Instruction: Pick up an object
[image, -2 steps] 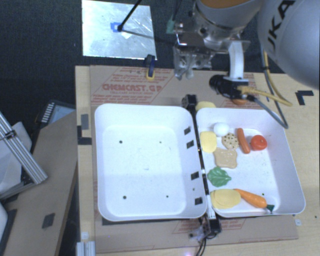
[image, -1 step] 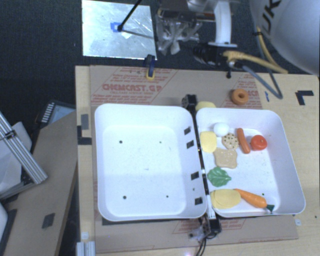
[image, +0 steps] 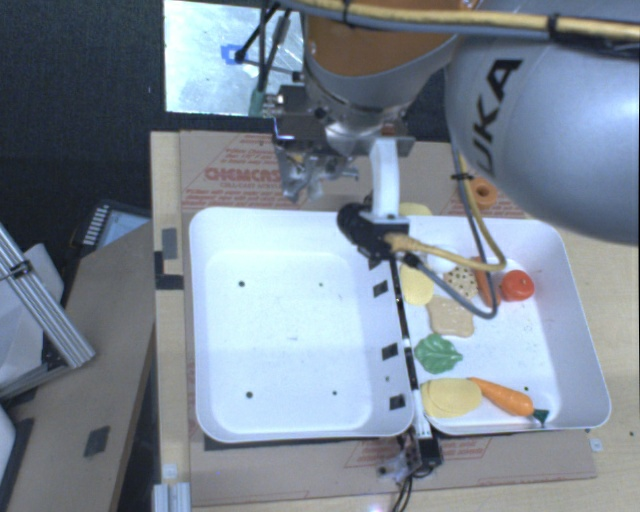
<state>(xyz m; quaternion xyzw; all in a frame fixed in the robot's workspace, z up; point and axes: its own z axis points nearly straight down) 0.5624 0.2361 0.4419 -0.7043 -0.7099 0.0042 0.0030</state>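
Camera view shows us the gripper (image: 312, 180) hovering beyond the left bin (image: 290, 330); its grip we cannot tell.

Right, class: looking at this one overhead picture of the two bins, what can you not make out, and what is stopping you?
- Gripper: blurred and dark in the camera view; open or shut cannot be told.
- Right bin: its far corner is covered by the grey arm.
- Yellow piece by the far rim: mostly behind the arm's white part.
- Biscuit-like piece: crossed by a cable; too small to identify.
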